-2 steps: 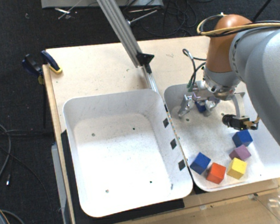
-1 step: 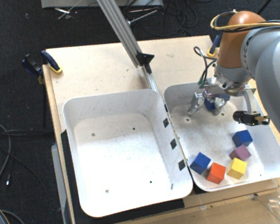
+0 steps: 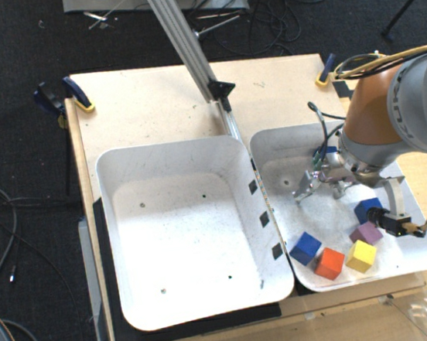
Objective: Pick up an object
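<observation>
Orange block (image 3: 329, 262) is seen lowest in the right bin (image 3: 273, 150); the claw (image 3: 307, 186) is spread above bare floor, holding nothing.

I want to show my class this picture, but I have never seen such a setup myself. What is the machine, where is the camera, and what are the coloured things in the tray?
The picture is taken by one camera fixed above a bench, looking down at a slant. The grey machine with the orange band is a robot arm reaching in from the right. Its tool hangs over the right bin; I see nothing between its fingers. Two shallow white bins sit side by side. The left bin shows just a few dark specks. Near the right bin's front edge lie small blocks: a blue block, an orange block, a yellow block, a purple block and a second blue block.
</observation>
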You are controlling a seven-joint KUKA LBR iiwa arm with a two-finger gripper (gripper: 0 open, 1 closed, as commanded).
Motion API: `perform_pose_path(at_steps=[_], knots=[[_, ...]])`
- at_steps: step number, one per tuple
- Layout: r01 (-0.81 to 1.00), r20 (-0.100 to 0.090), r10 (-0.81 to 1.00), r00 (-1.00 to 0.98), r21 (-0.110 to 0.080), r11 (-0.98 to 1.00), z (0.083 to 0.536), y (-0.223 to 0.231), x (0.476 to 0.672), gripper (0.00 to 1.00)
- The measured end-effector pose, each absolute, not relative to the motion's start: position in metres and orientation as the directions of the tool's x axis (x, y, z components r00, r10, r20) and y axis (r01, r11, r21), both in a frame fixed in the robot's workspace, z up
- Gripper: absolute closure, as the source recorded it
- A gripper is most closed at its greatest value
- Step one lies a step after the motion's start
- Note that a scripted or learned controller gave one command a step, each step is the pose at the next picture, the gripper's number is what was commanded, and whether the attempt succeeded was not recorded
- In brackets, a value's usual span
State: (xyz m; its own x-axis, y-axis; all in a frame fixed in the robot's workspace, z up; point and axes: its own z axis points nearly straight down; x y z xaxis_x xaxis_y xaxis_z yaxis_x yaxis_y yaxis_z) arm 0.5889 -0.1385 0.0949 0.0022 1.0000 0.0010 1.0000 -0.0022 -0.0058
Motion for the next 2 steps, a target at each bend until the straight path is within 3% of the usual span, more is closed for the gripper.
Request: perform_pose_path(at_steps=[1,2], knots=[[1.000,0.001,1.000,0.000,-0.011,0.000,0.095,-0.162,0.649,0.00],[0.997,-0.008,1.000,0.015,-0.071,-0.015,0.090,-0.129,0.668,0.00]])
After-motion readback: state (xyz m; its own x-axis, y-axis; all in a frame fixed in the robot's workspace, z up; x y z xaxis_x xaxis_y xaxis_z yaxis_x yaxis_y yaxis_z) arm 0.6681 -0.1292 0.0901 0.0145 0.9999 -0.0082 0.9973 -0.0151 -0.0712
